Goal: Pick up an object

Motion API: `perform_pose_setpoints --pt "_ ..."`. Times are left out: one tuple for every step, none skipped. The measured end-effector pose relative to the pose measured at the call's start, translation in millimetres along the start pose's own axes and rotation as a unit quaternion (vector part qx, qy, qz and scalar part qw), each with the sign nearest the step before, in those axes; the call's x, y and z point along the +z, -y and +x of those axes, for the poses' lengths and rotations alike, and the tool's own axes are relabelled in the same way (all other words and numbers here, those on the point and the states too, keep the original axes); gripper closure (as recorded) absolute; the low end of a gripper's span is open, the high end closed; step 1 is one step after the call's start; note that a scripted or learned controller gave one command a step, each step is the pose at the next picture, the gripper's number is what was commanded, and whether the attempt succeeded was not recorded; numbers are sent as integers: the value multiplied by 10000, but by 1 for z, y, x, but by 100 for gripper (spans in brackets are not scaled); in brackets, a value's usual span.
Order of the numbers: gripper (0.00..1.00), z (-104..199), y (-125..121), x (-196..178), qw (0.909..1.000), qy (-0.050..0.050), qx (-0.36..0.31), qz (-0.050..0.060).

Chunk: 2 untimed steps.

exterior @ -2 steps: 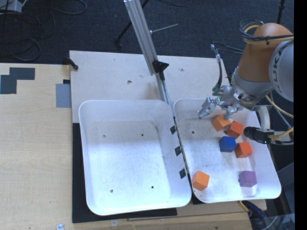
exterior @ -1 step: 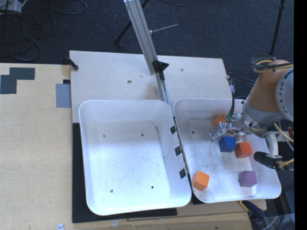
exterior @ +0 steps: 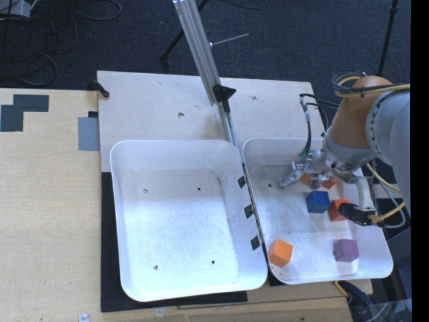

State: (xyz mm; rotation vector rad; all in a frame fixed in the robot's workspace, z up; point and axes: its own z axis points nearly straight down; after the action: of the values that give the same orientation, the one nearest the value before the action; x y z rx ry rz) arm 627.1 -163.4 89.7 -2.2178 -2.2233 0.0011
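The pick had not been completed: nothing could be seen lifted clear of the right-hand shallow white bin [exterior: 375, 268], and every block in view rested on its floor. The grey arm with the orange band [exterior: 365, 123] reached in from the right of the frame, its claw [exterior: 303, 173] low over the upper middle of that bin. Whether the claw was spread or closed, and whether it had hold of anything, could not be told at this size; a small orange-red piece [exterior: 310, 178] showed right at its tip, too blurred to identify.

The nearest likely target, a blue cube [exterior: 318, 201], sat just below and right of the claw, matte and sharp-edged. A red-orange block [exterior: 337, 209] touched its right side. An orange cube [exterior: 281, 253] lay at the bin's lower left, a purple cube [exterior: 346, 250] at lower right. Grasping and lifting remained, by my judgement.

The left-hand white bin [exterior: 127, 159] sat beside it on the pale table [exterior: 154, 102].
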Motion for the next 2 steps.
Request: perform_pose_setpoints --pt "0 -6 -1 -34 10000 5 10 -13" --pt "0 -37 69 -1 10000 -4 36 2"
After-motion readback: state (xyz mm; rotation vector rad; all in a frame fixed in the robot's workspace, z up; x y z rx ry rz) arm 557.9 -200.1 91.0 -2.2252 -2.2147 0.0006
